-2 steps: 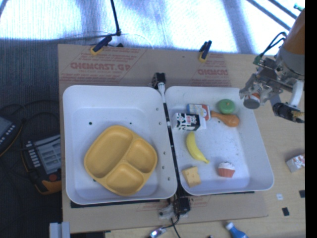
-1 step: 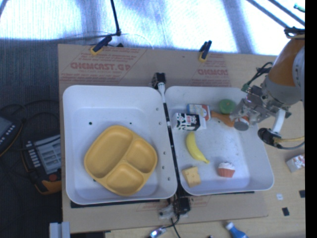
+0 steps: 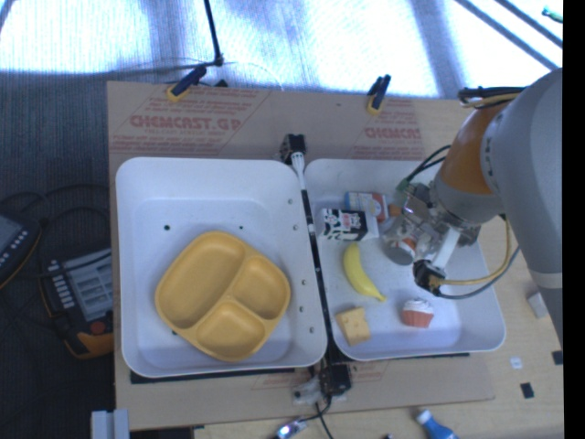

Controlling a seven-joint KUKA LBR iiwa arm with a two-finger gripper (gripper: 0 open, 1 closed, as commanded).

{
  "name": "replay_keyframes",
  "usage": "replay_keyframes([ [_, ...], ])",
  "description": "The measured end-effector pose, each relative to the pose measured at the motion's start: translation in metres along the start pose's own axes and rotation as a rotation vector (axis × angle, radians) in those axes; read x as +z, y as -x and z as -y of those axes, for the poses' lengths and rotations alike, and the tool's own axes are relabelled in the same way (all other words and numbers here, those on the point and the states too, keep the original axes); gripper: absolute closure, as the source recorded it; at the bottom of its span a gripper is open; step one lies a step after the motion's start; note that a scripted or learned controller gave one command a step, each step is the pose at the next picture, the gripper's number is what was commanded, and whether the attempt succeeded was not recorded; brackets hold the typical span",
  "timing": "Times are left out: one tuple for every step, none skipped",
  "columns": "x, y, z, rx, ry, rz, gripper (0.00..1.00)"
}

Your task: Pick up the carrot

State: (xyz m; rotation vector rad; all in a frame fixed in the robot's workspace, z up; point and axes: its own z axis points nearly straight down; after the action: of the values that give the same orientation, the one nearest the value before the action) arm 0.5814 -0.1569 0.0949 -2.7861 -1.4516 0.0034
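My gripper is low in the right bin, near its middle, just right of the banana. A small orange patch shows right under the gripper and may be part of the carrot. Another orange sliver peeks out beside the red and white carton. The wrist hides most of what lies beneath it, so I cannot tell whether the gripper touches the carrot.
The right bin also holds a cow-patterned milk carton, a red and white carton, a banana, a cheese cube and a cupcake. A yellow divided plate lies in the left bin.
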Motion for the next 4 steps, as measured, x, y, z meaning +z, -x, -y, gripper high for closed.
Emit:
replay_keyframes([
  [-0.136,0.055,0.007,0.159,0.001,0.000,1.00],
  [0.000,0.053,0.008,0.318,-0.001,-0.001,1.00],
  [0.004,0.029,-0.056,0.204,-0.020,-0.020,1.00],
  [0.005,0.027,-0.056,0.204,-0.012,-0.024,0.00],
])
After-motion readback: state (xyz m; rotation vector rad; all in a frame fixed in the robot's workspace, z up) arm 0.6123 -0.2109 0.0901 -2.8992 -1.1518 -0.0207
